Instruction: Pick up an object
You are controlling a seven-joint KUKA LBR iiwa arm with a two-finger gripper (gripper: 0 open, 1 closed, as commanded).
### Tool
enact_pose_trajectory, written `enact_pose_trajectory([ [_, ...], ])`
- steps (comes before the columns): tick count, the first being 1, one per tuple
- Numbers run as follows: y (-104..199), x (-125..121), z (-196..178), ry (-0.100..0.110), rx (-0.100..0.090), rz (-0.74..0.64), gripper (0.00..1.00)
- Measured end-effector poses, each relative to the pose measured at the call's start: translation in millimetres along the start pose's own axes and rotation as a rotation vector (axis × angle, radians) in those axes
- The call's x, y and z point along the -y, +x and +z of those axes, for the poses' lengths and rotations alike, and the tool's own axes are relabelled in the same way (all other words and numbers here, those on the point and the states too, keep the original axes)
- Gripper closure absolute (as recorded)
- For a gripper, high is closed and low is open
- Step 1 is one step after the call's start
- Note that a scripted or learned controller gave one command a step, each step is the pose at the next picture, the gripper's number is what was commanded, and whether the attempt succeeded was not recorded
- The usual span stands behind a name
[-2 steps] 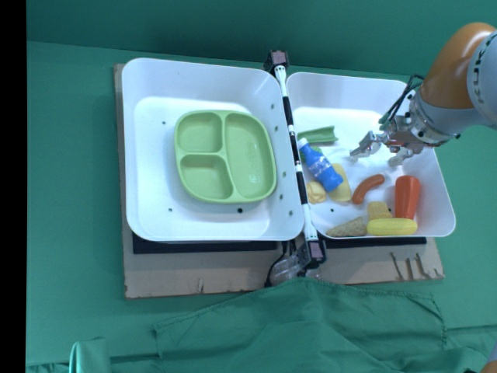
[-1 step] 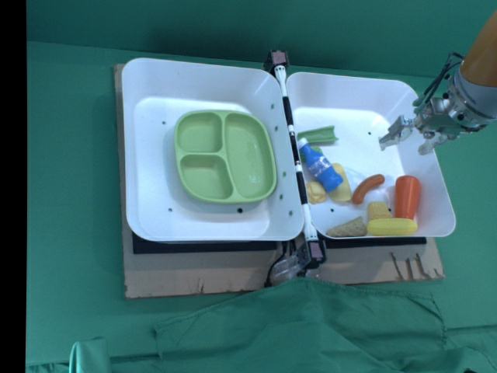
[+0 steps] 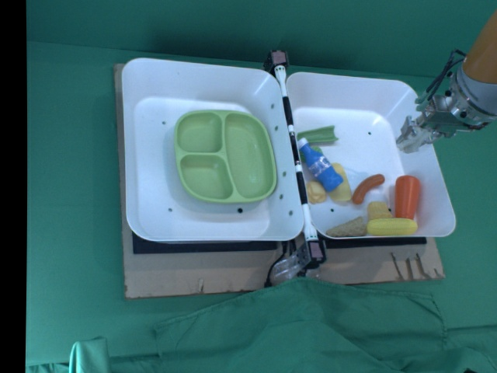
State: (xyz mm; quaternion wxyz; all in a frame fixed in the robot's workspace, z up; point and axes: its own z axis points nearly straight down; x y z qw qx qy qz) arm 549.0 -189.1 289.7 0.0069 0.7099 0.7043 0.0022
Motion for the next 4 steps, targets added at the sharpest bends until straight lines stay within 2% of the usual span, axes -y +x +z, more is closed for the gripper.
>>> enact_pose_trajectory([
  [1,0,0,1,0.002,-0.001,0.0,0.0],
  [2,4,-50,90,0.011,-0.004,-0.007,0.0],
  [3,2,-50,73,0.001,-0.001,-0.003,1.0],
  [4,3,-104,-23,-0.006,0.0,-0.008,1.0],
])
